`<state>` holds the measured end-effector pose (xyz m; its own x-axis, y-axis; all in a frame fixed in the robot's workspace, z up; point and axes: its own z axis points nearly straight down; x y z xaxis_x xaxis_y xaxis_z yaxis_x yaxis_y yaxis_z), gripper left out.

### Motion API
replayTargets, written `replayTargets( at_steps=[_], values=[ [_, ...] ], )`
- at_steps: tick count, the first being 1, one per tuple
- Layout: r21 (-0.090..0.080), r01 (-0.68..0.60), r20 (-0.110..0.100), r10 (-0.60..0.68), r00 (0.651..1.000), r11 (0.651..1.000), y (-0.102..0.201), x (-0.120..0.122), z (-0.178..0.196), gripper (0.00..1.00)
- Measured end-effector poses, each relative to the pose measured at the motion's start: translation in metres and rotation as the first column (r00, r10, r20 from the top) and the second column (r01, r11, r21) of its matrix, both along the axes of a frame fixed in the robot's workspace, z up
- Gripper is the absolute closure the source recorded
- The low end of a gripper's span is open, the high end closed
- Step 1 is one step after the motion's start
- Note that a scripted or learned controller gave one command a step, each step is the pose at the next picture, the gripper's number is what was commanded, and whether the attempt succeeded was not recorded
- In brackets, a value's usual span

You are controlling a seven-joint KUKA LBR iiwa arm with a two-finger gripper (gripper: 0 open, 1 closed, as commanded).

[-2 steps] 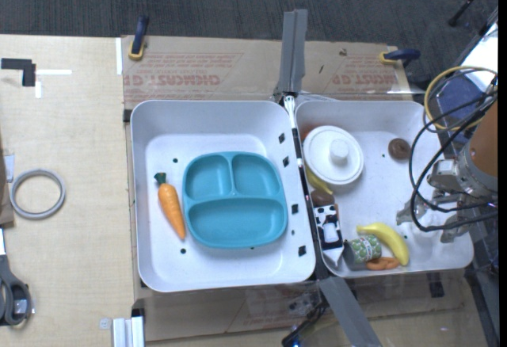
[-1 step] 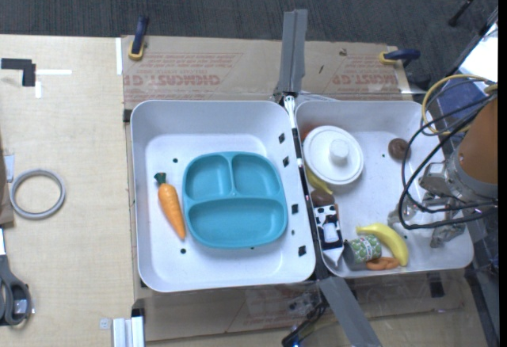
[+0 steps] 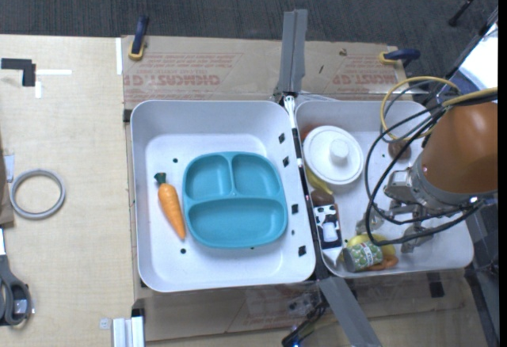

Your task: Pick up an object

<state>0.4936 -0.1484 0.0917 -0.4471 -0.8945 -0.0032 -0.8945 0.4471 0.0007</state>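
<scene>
While the arm (image 3: 463, 151) hung over the right bin, these were the candidates, largest first:

Table (image 3: 63, 274): pale wood, carrying two white bins side by side, with a grey ring (image 3: 36, 193) lying well apart at the left.

Left bin (image 3: 146, 123): held a plate and a carrot.

Right bin (image 3: 451, 258): held a lidded pot, a small fruit-like toy and some dark clutter by the divider.

Plate (image 3: 235, 199): teal, three compartments, likely stiff plastic, light but broad and flat; only its rim offered a pinch.

Pot (image 3: 334, 154): white, round, probably smooth and slippery; the knob on its lid looked the one narrow hold, and the lid might lift off alone.

Carrot (image 3: 171, 208): orange, just beside the plate's left edge, slim and tapered, probably light; best taken across its middle.

Toy (image 3: 364, 253): green and yellow, near the right bin's front wall, nearest the wrist; small, rounded, likely to roll, so squeeze across its widest part.

Jaws: hidden under wrist and cables; I could not tell their state.
</scene>
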Motion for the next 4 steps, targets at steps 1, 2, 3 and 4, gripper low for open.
replayTargets(
  at_steps=[1,2,3,4],
  values=[
    [0.001,-0.002,0.005,0.002,1.0,1.0,0.002,0.002,0.009,1.0],
    [0.003,-0.112,0.002,0.112,0.994,0.994,-0.07,0.008,0.027,1.0],
    [0.001,-0.692,0.003,0.692,0.722,0.722,-0.071,0.016,0.001,1.0],
    [0.0,-0.629,0.003,0.629,0.777,0.777,-0.023,0.049,0.057,1.0]
  ],
)
